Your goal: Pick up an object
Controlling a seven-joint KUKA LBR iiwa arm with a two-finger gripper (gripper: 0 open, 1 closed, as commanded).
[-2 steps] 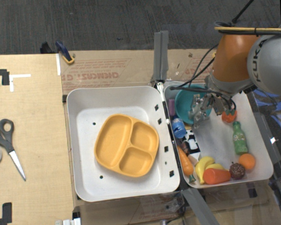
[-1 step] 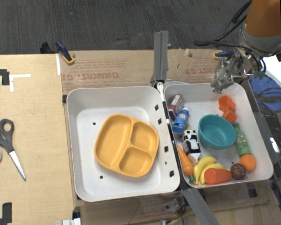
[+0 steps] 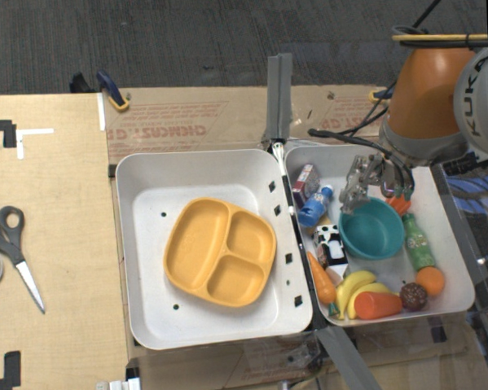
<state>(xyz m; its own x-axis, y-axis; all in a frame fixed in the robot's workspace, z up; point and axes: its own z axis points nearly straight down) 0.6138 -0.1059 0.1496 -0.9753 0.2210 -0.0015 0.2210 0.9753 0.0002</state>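
Right bin [image 3: 460, 299], teal bowl [image 3: 373, 231] under end effector [image 3: 364, 184]

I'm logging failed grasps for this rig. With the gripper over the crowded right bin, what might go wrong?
The gripper hangs at the round teal bowl's far rim, so it may strike or tip the bowl. The small blue plastic bottle and green plastic bottle lie close by; it might nudge those.
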